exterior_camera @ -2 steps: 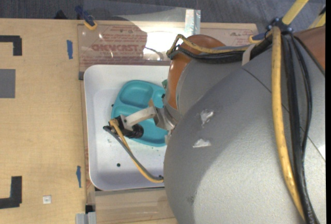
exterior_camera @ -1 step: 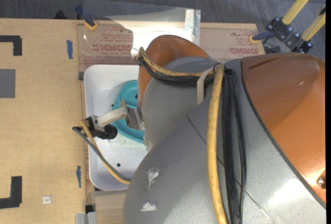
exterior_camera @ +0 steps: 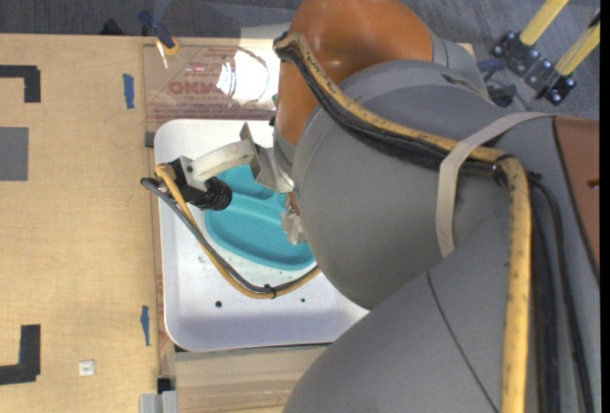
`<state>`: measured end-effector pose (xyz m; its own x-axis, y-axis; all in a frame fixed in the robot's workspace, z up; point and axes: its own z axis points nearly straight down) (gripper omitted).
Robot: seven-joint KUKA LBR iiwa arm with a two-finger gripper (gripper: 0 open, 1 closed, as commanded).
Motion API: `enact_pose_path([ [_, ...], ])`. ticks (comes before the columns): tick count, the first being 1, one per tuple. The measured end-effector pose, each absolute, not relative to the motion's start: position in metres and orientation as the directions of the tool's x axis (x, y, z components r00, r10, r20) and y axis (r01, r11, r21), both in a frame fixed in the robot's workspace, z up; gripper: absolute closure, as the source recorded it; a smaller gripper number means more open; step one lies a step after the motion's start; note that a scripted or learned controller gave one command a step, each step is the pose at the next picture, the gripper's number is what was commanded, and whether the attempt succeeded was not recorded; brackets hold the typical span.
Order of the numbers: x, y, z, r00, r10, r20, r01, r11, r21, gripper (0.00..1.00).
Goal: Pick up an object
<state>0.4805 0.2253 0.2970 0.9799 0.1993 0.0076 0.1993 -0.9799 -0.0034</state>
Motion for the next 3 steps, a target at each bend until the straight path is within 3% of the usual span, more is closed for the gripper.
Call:
enact_pose_path([
  [1, 0.478, 0.225, 0.232, 0.902, 0.431, -0.006, 0.431, -0.902, -0.001, 1.0],
  [2, 0.496, 0.224, 0.413, 0.976, 0.218, 0.008, 0.218, -0.976, -0.002, 1.0],
  [3, 0.479, 0.209, 0.26, 0.909, 0.416, -0.01, 0.416, -0.909, 0.002, 1.0],
])
